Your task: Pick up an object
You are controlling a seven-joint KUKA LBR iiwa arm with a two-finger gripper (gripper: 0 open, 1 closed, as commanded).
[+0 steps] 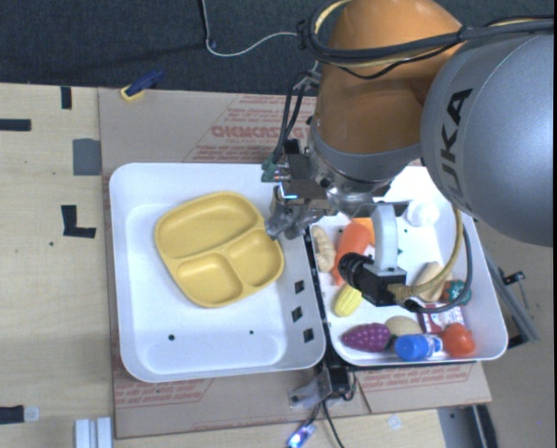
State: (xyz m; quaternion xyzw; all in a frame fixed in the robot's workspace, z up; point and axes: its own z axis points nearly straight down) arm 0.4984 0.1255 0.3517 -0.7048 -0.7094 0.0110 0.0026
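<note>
The end effector, its state not discernible, is best centred and lowered over one toy, such as the corn, in the right bin.

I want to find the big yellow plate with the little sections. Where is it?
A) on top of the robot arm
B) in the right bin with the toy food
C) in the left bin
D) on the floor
C: the yellow plate lies flat in the left bin, while the toy food, such as the purple grapes, sits in the right bin.
</note>
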